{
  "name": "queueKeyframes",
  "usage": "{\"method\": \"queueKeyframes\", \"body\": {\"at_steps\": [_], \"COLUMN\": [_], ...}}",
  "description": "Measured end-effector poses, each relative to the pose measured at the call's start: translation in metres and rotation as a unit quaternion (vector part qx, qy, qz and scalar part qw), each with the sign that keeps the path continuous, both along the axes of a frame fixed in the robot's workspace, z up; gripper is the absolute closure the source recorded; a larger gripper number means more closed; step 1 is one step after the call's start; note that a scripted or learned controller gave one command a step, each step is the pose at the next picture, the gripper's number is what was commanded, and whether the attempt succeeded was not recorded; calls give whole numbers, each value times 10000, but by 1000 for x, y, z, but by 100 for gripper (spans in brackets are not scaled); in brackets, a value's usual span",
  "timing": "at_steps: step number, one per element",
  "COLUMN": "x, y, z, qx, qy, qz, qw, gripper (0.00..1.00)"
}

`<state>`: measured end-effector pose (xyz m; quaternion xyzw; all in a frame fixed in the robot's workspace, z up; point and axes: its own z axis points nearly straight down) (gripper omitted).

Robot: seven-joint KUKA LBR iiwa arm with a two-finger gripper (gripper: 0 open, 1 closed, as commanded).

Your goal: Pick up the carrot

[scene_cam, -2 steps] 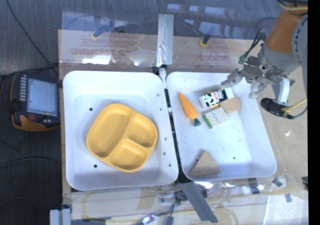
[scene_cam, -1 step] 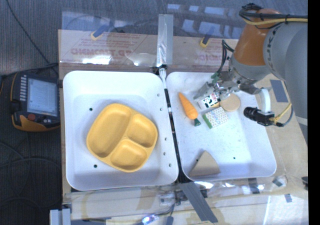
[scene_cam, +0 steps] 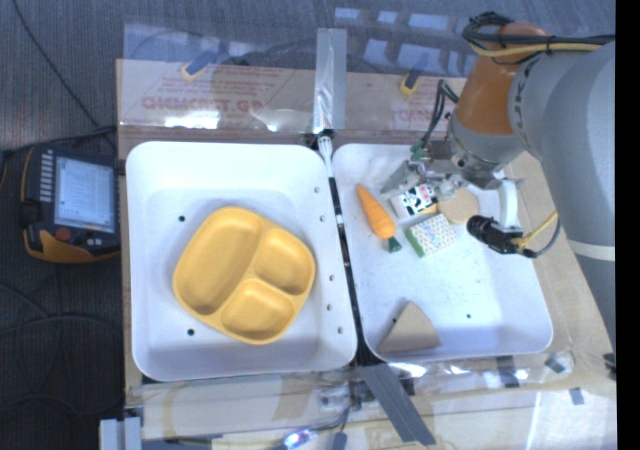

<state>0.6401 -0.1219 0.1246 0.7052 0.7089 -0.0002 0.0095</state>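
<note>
Lying on the floor of the right bin [scene_cam: 500, 328], the carrot [scene_cam: 376, 212] sits in the upper-left part, close to the divider between the two bins. It's orange w/ a small green tip at its lower-right end, angled from upper left down to lower right. Nothing is touching it.

Just beside the green tip, to the right, is a small speckled block [scene_cam: 432, 233], greenish-white. Above that block there's a little white card w/ dark marks [scene_cam: 418, 200], and next to it a tan round disc [scene_cam: 459, 207], partly under the arm's hardware. Near the bin's bottom edge, well apart from the carrot, lies a brown triangular piece [scene_cam: 408, 329].

The claw [scene_cam: 432, 178] hovers over that clutter at the bin's upper right, near the carrot but not on it; can't tell from here whether it's apart or together, too much wiring and bracket in the way. The arm [scene_cam: 560, 118] comes in from the right, grey w/ the orange band [scene_cam: 490, 88] above the wrist.

Left bin [scene_cam: 150, 188] holds a yellow divided plate [scene_cam: 246, 272], three compartments, sitting about centre. Off the worktop [scene_cam: 230, 88] to the left, on the floor, is a handheld control pendant [scene_cam: 70, 203] w/ a lit screen.
</note>
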Motion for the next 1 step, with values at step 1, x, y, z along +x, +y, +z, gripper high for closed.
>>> {"method": "queueKeyframes", "body": {"at_steps": [1], "x": [-31], "y": [103], "z": [58], "qx": [70], "qy": [74], "qz": [-646], "qw": [9979], "gripper": [0]}}
